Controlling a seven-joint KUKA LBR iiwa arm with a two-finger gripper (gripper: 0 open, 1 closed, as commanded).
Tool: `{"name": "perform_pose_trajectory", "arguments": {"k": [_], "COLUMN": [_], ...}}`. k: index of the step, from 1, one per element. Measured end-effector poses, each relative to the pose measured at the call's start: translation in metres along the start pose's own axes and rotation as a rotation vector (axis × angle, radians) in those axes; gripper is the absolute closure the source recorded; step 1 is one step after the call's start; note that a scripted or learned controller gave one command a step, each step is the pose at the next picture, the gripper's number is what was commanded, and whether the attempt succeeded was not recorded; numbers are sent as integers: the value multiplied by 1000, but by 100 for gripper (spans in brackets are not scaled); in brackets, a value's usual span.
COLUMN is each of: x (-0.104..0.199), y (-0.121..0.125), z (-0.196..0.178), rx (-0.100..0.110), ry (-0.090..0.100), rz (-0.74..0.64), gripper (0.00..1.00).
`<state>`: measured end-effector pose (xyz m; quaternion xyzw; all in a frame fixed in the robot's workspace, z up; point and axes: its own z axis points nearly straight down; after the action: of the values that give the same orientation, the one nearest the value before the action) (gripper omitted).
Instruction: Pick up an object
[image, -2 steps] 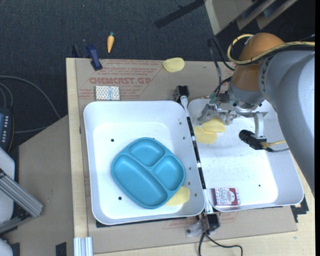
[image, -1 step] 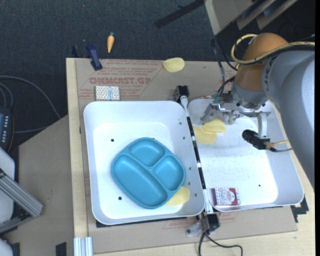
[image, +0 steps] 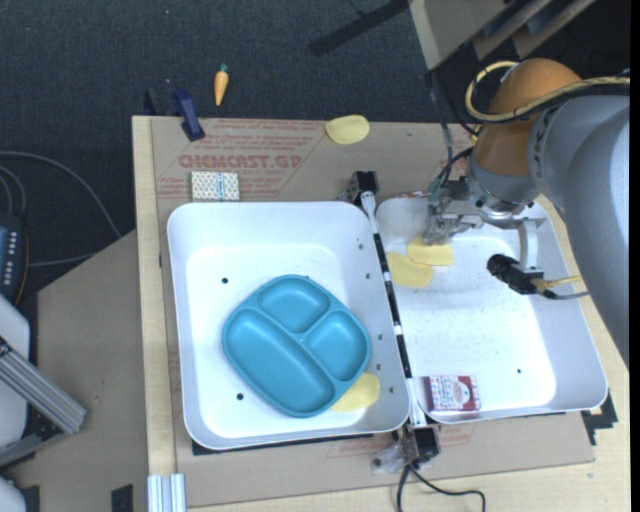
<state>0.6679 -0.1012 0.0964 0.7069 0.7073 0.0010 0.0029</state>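
So the gripper (image: 437, 232) is down in the right bin (image: 520, 340), up near that bin's far-left corner. Directly under/next to the fingertips there's a small yellow flat piece (image: 432, 254), prob a chip or toy food slice, and a second yellow piece (image: 408, 270) sits touching it, a bit closer to the divider between the bins. Fingers: can't tell tbh. They're small and dark against the bin wall, and I can't make out the gap or anything clamped in it, so no claim that it has hold of anything.

Key relation imo: the nearer yellow piece lies just toward the camera side of the fingertips, basically at the tip, with its long axis running roughly left-right across the bin. The second piece is further toward the divider and lower. So the move is a short straight drop, not a reach.

Other stuff relative to the right bin: a small red-and-white packet (image: 449, 393) at its near-left corner, well apart from the gripper. The left bin (image: 200, 300) holds a blue divided plate (image: 294, 343) w/ another yellow piece (image: 358, 393) tucked at its near-right edge. Both flat things look hard to pinch, they could just slide.
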Motion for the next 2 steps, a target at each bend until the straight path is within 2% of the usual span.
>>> {"name": "perform_pose_trajectory", "arguments": {"k": [1, 2], "x": [0, -3], "y": [0, -8], "z": [0, 12], "rx": [1, 7], "ry": [0, 2], "rz": [0, 1], "gripper": [0, 0]}}
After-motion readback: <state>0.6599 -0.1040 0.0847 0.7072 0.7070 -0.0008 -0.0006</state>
